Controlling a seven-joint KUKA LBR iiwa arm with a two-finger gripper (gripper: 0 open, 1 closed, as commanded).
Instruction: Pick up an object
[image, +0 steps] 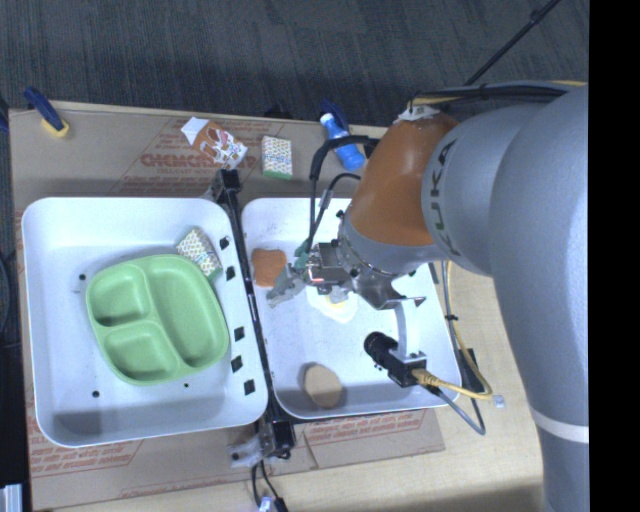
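Pincer (283, 285): low in right bin (425, 310), beside orange piece (268, 266); I can't tell its spread.
Risk: I expect a miss, or nudging piece into wall.

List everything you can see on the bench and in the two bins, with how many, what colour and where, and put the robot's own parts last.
divided plate: 1, light green, left bin
small patterned packet: 1, pale, left bin, at the plate's upper right edge
orange block: 1, orange-brown, right bin, upper left
round lump: 1, tan, right bin, near edge
pale flat item: 1, yellowish-white, right bin, under the wrist
printed packets: 2, pale, on cardboard behind bins
arm: 1, grey with orange band, from right
gripper: 1, over right bin beside orange block
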